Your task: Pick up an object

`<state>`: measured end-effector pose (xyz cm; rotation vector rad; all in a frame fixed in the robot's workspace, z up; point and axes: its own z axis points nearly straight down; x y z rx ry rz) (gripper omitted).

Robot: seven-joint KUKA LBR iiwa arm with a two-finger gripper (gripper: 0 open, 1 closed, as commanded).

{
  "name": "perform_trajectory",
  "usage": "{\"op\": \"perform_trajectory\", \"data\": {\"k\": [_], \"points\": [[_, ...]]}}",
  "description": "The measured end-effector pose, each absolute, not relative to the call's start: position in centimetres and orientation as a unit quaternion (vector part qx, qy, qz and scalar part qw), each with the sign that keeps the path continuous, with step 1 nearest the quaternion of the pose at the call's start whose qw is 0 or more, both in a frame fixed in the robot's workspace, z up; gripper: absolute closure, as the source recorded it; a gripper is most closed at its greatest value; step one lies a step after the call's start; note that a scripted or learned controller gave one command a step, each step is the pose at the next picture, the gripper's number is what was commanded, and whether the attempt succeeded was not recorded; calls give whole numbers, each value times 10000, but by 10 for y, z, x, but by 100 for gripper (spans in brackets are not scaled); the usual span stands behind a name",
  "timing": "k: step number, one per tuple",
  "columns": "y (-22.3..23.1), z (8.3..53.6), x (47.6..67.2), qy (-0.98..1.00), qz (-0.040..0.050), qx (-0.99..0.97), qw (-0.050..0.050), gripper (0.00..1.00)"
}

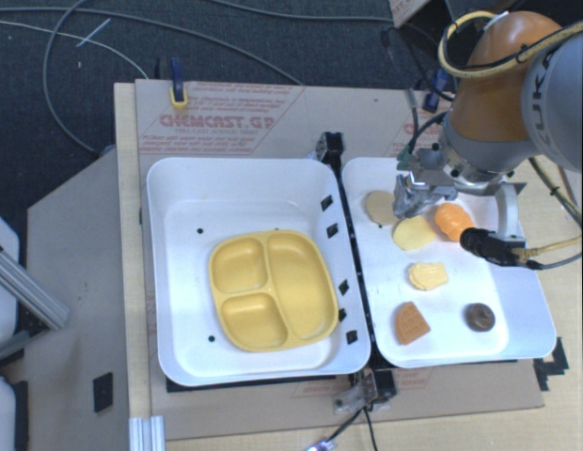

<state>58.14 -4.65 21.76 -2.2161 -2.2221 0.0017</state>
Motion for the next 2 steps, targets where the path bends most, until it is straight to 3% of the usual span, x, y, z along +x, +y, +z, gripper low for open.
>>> {"op": "perform_trajectory", "data": {"k": [2], "points": [[63,236,556,-7091,-7,-7051,10,100]]}}
